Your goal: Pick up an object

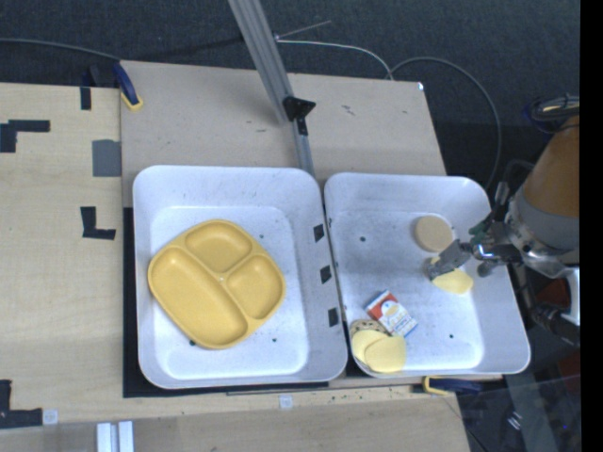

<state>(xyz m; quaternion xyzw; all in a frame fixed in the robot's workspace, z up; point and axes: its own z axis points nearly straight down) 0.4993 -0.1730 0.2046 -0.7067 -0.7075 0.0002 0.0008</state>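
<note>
— Location of the yellow piece (454, 282)?
— At 3 o'clock in the right bin (424, 188), just below the gripper (450, 262); jaw state cannot be told.
— Handling?
— Judged light, smooth; best taken across its narrow sides.

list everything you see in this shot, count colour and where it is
white bins: 2, white, side by side on the bench
divided plate: 1, yellow, left bin
round disc: 1, tan, right bin, upper part
small piece: 1, pale yellow, right bin, just below the gripper tip
small packet: 1, red and white, right bin, lower middle
round pieces: a small cluster, pale yellow, right bin, front left corner
arm: 1, grey and orange, right edge
gripper: 1, grey, over right bin
</note>
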